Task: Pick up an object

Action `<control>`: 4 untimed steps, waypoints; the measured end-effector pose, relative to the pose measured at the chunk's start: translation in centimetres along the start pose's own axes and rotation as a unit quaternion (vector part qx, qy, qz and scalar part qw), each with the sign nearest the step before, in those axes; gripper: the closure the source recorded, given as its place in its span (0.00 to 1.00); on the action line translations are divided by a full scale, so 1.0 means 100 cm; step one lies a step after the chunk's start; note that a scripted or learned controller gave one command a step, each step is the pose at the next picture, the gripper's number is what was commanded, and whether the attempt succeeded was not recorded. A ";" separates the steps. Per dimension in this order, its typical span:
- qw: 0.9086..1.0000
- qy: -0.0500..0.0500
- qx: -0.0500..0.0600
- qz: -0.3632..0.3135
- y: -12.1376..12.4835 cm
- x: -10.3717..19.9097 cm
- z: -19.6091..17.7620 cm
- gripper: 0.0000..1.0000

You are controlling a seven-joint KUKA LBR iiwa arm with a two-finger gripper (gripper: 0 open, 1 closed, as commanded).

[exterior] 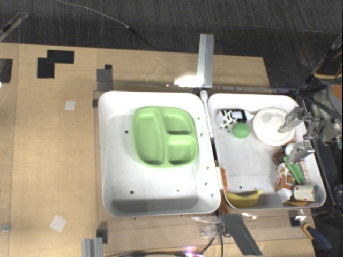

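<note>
Banana (244,197) in right bin (252,159), wooden bench (48,154), dark carpet (161,9), claw (298,134) spread, holding nothing

A yellow banana (244,197) lies flat along the right bin's (252,159) near wall, curving upward at both ends.

Grey arm (333,111) w/ orange band reaches in from the right edge, wrist angled down-left, gripper (298,137) low, its two metal fingers (290,121) spread apart w/ nothing seen btwn them.
</note>
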State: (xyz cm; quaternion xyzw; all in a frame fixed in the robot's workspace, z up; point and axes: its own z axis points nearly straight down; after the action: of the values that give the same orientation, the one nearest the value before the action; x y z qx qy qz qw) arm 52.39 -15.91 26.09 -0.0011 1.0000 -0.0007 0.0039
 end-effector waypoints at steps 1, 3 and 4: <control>1.000 -0.003 0.001 0.018 -0.048 0.027 0.133 0.00; 0.996 -0.008 0.002 0.089 -0.004 0.032 0.169 0.00; 0.994 -0.005 0.001 0.106 -0.047 -0.018 0.171 0.00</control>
State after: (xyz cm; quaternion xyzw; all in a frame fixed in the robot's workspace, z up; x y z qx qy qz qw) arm 54.38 -20.65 9.03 0.1051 0.9944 -0.0015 0.0089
